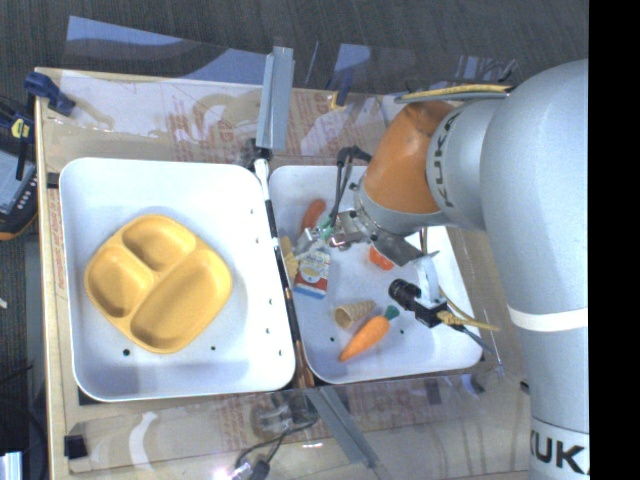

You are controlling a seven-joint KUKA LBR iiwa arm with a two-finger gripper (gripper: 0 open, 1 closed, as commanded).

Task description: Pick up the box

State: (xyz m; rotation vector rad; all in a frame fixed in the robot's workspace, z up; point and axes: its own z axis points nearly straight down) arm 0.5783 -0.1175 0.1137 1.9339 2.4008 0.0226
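The box point(312, 276) is a small white carton with blue print and a red end. It lies flat at the left side of the right bin point(440, 363), close to the wall between the bins. My gripper point(324, 236) is low over the box's far end, reaching in from the right under the orange wrist band. Whether it touches the box I cannot tell, since the metal gripper parts cover the box's top edge.
A toy carrot point(365, 335) and a small tan cone point(346, 315) lie near the right bin's front. An orange sausage-like piece point(314, 213) lies behind the gripper, and a red-orange piece point(380, 259) sits under the wrist. The left bin point(80, 183) holds a yellow divided plate point(158, 283).
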